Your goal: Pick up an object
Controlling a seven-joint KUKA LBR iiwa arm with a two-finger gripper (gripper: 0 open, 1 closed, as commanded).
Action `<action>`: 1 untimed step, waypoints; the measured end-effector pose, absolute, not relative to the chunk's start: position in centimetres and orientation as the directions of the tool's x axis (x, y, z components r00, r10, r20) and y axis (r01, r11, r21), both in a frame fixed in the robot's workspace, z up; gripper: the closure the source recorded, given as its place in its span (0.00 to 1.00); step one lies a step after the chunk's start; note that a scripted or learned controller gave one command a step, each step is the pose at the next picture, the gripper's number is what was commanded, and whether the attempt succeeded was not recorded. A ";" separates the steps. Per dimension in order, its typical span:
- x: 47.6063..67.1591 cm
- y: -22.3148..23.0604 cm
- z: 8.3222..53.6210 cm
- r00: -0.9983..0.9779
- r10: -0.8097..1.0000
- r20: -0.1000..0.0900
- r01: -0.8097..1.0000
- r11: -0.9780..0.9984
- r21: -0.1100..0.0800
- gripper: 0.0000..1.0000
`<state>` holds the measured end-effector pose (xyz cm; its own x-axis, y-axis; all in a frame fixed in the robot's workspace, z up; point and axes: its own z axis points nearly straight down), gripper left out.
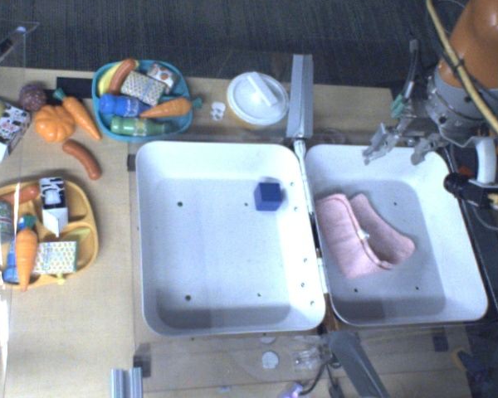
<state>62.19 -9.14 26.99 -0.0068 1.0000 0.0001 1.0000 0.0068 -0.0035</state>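
Observation:
A small blue cube (268, 195) lies in the left bin (174, 305), near its far right corner. A pink folded cloth (363, 234) lies in the right bin (456, 297), left of its middle. My gripper (398, 148) hangs over the far edge of the right bin, up and right of the cloth. Its two fingers are spread open with nothing between them. The grey wrist with the orange band (481, 23) rises behind it at the top right.
A metal divider (299, 98) runs between the bins at the back. Beyond the bins stand a white lidded bowl (257, 98) and a blue bowl of toy food (141, 98). A yellow plate of toys (37, 235) and loose toy vegetables lie at the left.

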 end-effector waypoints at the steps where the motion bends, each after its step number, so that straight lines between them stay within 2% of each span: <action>1: 66.1 -4.9 22.0 -0.033 0.999 -0.001 0.999 0.033 -0.003 0.00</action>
